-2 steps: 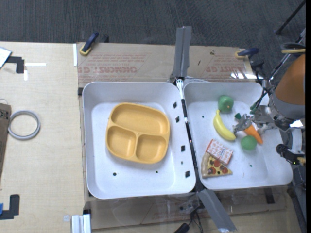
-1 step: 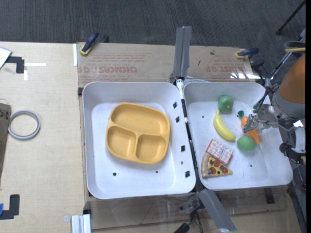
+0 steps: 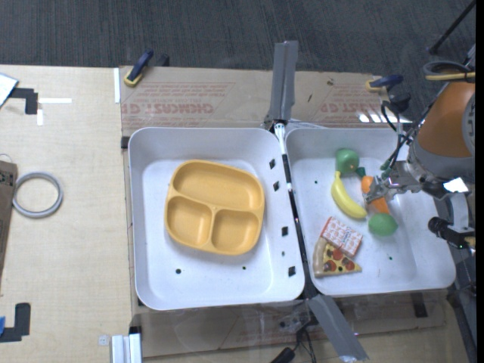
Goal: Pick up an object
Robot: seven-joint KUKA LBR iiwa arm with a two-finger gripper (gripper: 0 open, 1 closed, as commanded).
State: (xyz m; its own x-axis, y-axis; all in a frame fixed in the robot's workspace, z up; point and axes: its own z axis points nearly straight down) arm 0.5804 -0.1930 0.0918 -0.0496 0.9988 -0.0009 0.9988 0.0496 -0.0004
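Orange piece point(image 3: 376, 195): small toy in the right bin point(image 3: 423, 274), just right of the banana point(image 3: 347, 197).
Pincer point(image 3: 380, 187): low over that orange piece, apparently to take it; I cannot tell its state.
Neighbours: green ball point(image 3: 383, 224) just nearer, green pepper point(image 3: 347, 160) farther, pizza slice point(image 3: 337, 246) near-left; tight crowding likely complicates the pick.
Left bin point(image 3: 147, 278): carries a yellow divided plate point(image 3: 215, 206).

camera view: fixed overhead | slanted down | both bins point(image 3: 144, 225) framed | arm point(image 3: 446, 127) at right
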